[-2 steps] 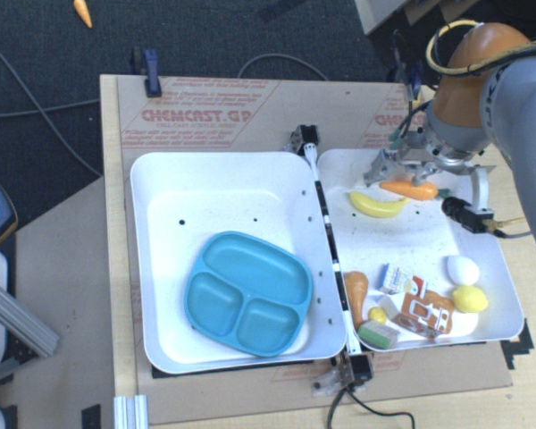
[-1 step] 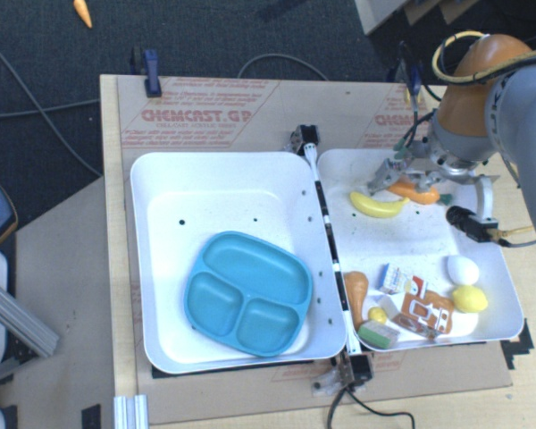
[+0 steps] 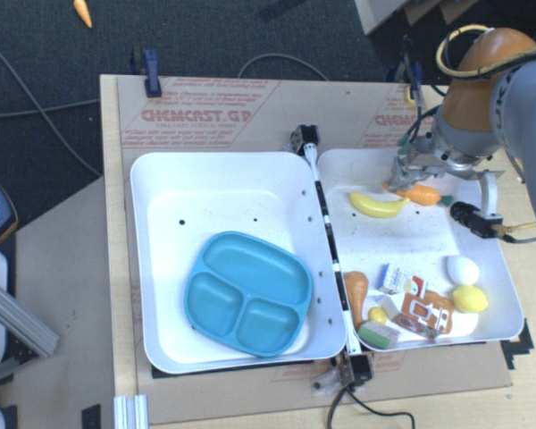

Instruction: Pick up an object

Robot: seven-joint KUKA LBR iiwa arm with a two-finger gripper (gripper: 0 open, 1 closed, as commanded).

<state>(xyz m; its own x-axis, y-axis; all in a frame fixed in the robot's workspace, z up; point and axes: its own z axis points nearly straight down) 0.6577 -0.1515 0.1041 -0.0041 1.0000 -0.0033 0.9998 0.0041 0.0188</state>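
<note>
Saw two white bins side by side on the table (image 3: 114, 239). Found a blue plate (image 3: 247, 291) with three parts lying flat in the left bin (image 3: 188, 195), in the lower middle of the frame.

Spotted the gripper (image 3: 409, 175) down low at the top end of the right bin (image 3: 411, 239), in the upper right of the frame. Could not tell if open or shut, or if holding anything. Saw a small orange thing (image 3: 422, 196) on the bin floor just under the gripper, very close to it. Could not tell if touching. Found a yellow banana (image 3: 375, 205) lying just to the left of the orange thing.

Saw more things packed near each other at the lower end of the right bin. Found a white egg (image 3: 462, 269) with a yellow lemon (image 3: 469, 299) just below it. Found a red and white packet (image 3: 426, 309) to the left of the lemon, and a little blue and white box (image 3: 393, 278) above the packet. Spotted a brown carrot shape (image 3: 355, 289) by the bin's left wall and a green thing (image 3: 375, 335) in the bottom corner.

Saw a tiny carrot (image 3: 82, 9) on the dark floor, far off in the upper left of the frame. Saw a blue clamp (image 3: 149, 65) on the table's top edge.
</note>
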